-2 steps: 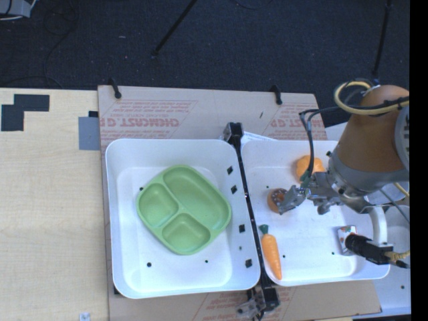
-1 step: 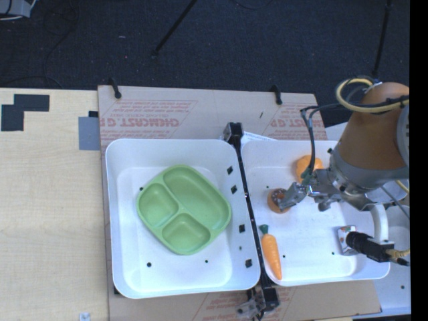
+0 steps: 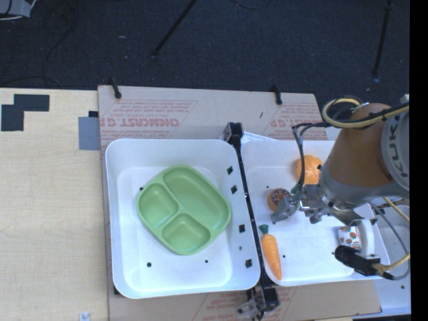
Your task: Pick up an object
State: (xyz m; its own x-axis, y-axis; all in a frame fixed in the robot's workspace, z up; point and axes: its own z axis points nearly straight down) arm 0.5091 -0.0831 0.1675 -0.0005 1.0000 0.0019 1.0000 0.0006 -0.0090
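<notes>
Small round brown-orange toy [image 3: 277, 197] in the right white bin [image 3: 314, 273]: probably light, hard, prone to rolling; grip across its middle. Gripper [image 3: 289, 206] alongside; finger state cannot be told.

A green 3-compartment plate [image 3: 184, 208] is seen lying in the left white bin [image 3: 127, 259], on cardboard [image 3: 154, 116] covering the table [image 3: 47, 212].
</notes>
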